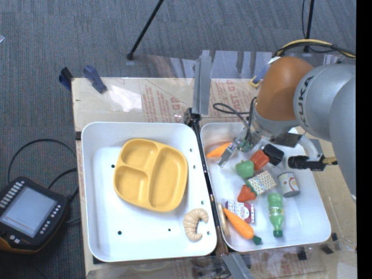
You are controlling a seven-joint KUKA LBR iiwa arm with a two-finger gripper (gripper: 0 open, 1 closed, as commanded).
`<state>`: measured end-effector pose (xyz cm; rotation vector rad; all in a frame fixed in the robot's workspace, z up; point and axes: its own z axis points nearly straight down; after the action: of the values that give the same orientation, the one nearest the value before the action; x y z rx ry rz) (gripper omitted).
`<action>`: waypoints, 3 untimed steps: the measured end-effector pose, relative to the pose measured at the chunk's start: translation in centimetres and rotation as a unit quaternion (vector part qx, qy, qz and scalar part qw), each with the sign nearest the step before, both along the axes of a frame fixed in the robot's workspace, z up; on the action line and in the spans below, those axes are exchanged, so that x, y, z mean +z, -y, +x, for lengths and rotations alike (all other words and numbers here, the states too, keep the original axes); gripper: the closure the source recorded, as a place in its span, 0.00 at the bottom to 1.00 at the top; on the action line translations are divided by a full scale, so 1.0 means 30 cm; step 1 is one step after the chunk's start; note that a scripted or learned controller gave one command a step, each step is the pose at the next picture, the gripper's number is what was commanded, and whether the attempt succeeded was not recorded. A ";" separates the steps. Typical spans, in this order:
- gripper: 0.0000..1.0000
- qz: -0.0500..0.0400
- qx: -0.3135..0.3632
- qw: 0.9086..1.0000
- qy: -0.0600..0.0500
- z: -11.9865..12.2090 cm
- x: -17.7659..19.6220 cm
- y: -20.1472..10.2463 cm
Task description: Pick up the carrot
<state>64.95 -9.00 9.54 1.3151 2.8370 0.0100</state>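
Observation:
The carrot (239, 225), orange with a green stub at its right end, lies tilted near the front left corner of the right bin (317, 214). My gripper (236, 148) is down at the bin's back left, well behind the carrot. It stands open with nothing between its fingers. A second orange piece (217, 150) lies just to the left of the fingertips and touches the bin wall.
Right bin also holds a green pepper (245, 168), a red piece (260, 158), a chequered box (261, 182), a small can (289, 184), a green bottle (275, 214) and a red packet (241, 210) touching the carrot. Left bin has a yellow divided plate (152, 174) and a croissant (196, 222).

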 end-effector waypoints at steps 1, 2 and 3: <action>0.00 0.001 -0.103 0.995 -0.005 -0.060 0.317 -0.095; 0.00 0.001 -0.050 0.999 -0.003 -0.009 0.653 -0.083; 0.00 0.001 0.048 0.999 -0.013 -0.023 0.288 -0.148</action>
<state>64.26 -4.55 18.16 1.1874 2.9186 -0.0037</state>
